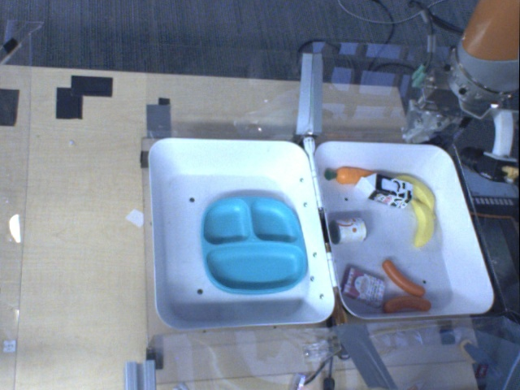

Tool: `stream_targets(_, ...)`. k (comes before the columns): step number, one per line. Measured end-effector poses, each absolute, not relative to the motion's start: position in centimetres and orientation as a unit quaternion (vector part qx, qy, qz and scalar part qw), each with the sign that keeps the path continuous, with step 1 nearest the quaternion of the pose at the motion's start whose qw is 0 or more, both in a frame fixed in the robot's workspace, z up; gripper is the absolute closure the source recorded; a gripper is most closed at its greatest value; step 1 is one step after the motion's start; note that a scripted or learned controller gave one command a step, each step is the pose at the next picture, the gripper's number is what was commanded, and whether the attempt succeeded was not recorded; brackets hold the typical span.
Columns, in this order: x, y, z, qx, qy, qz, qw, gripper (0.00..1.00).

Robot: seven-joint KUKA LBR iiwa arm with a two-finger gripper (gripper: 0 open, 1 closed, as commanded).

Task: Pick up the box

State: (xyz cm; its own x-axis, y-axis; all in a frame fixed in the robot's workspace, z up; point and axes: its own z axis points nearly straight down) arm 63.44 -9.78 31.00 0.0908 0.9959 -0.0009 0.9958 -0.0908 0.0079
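In the right bin (467, 242), a small white box with black print (392, 191) lies near the back, between an orange carrot (354, 175) and a yellow banana (422, 210). A dark red box (363, 286) lies flat at the bin's front left. My gripper (426, 123) hangs beyond the back right corner of this bin, outside it and well away from both boxes. The orange band (492, 15) of the arm sits above it at the top right.
A small white can (349, 230) lies on its side at the right bin's left wall. Two sausages (403, 278) lie at the front beside the dark red box. The left bin (175, 218) holds a blue divided tray (253, 244). Cables run behind the bins.
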Motion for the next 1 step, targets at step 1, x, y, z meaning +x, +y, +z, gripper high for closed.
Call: stream_targets(1, 59.24, -8.61, 26.58, 0.626, 0.78, 0.0013, 0.002, 1.0)
